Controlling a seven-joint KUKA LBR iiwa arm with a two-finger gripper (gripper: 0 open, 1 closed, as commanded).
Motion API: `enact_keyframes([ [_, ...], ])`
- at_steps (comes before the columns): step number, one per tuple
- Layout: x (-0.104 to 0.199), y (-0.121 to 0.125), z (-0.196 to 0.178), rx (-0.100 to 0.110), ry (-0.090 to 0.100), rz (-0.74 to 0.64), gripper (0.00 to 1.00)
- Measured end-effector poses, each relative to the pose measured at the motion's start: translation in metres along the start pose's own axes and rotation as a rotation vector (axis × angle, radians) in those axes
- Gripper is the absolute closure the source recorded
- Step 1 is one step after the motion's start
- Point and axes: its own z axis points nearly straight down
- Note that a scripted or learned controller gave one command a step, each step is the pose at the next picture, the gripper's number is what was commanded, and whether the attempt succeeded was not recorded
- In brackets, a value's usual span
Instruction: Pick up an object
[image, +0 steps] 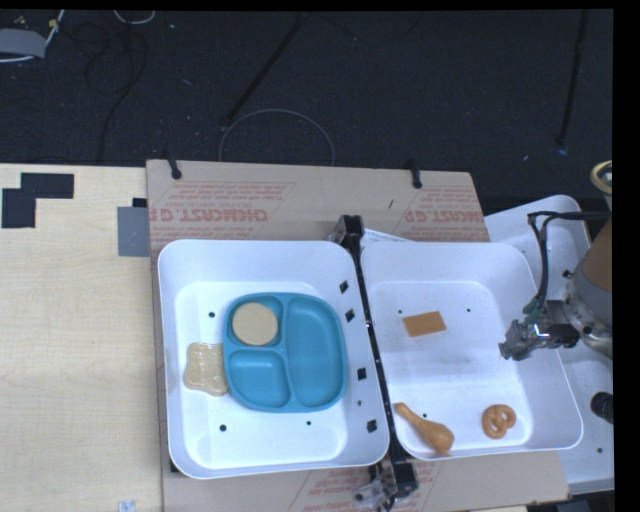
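Observation:
The right bin (470, 265) holds an orange-brown flat square (423, 323) near its middle, a tan drumstick-shaped piece (426, 427) at the front, and a small brown pretzel (498, 420) at the front right. My gripper (518, 342) hangs at this bin's right wall, level with the square and well to its right. Nothing shows between its fingers. The left bin (200, 270) carries a blue divided tray (322, 345) with a round tan cookie (253, 323) in its upper-left compartment. A pale toast-like piece (205, 368) lies just left of the tray.
A black divider clamp (362, 340) runs between the two bins. Cardboard (300, 205) lies under both bins. The arm's wrist and cabling (575, 300) fill the area right of the right bin. Pale bench surface (70, 350) lies to the left.

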Motion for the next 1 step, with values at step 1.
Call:
enact_keyframes([
  [1, 0.0029, -0.0032, -0.0437, -0.001, 0.000, 0.000, 1.00],
])
